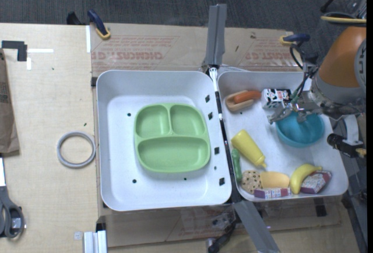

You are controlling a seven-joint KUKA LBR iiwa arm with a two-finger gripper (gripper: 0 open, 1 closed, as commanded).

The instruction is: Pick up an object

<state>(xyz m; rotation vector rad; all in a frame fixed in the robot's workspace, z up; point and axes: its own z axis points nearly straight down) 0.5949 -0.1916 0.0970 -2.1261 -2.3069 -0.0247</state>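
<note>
Seen from above at a slant, a desk (46,106) carries two shallow white bins side by side. The left bin (111,129) holds a green divided plate (172,138). The right bin (280,147) holds a toy hot dog (242,99), a small carton (276,95), a blue bowl (301,129), a yellow bottle (249,148), a banana (303,175), a cookie (250,180) and packaged snacks. The arm (344,65) reaches in from the right; its tool (285,113) hangs over the bowl's left rim, and whether it is spread or pressed together cannot be told. The bowl lies just below and right of the tool, the nearest candidate; the bottle lies further down-left, its long axis diagonal.
</note>
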